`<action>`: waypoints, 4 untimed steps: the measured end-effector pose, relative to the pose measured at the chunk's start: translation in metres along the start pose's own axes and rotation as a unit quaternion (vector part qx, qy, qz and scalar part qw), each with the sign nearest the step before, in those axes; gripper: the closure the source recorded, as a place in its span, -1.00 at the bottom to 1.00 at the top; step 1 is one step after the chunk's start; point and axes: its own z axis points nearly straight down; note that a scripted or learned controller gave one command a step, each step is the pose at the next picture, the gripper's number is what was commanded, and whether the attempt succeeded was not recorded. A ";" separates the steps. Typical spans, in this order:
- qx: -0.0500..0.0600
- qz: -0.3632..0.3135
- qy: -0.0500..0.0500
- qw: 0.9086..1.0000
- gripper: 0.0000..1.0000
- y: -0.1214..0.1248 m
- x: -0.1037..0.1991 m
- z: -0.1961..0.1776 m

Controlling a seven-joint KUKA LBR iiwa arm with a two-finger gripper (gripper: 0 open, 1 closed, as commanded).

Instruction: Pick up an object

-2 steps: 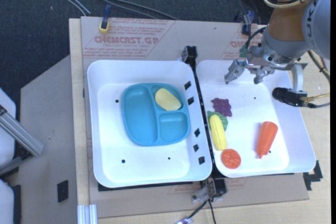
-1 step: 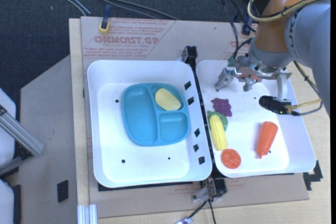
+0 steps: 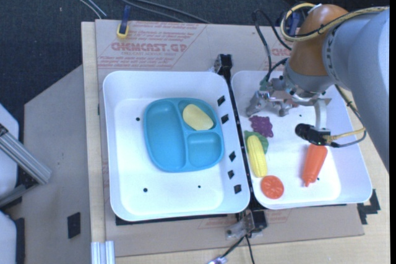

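Observation:
My gripper [image 3: 267, 104] hangs over the back left part of the right bin [image 3: 346, 127], just above and behind a bunch of purple grapes [image 3: 262, 125]. In front of the grapes lies a yellow corn cob [image 3: 256, 155] with green leaves, along the bin's left wall. A red tomato [image 3: 271, 186] rests near the front left corner. An orange carrot [image 3: 314, 164] lies to the right of the corn, pointing toward the front. Nothing shows in the gripper's grasp.
The left bin [image 3: 124, 151] holds a blue divided plate [image 3: 179, 136] with a pale yellow lemon-like piece [image 3: 198, 116] in its back right compartment. A black divider [image 3: 230, 127] runs between the bins. The grey arm [image 3: 352, 46] spans the right bin's back right.

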 end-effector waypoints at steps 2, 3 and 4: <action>-0.006 -0.001 -0.001 1.000 1.00 0.010 0.001 -0.062; -0.006 0.000 -0.001 1.000 1.00 0.018 -0.003 -0.124; -0.006 0.000 -0.001 1.000 1.00 0.020 -0.003 -0.171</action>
